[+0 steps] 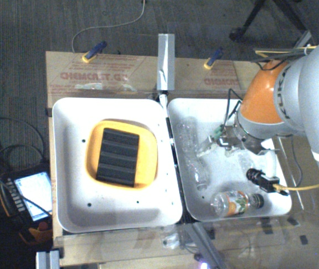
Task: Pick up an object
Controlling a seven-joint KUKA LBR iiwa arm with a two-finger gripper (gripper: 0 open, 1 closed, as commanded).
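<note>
**Arm low over the right bin**

Camera view: the arm reaches in from the table's right edge, and its pincer hangs over the right bin near that bin's far side; whether it is open or closed cannot be told. A plastic bottle lies along the right bin's near wall. The left bin holds a yellow tray bearing a black ridged block.
</note>
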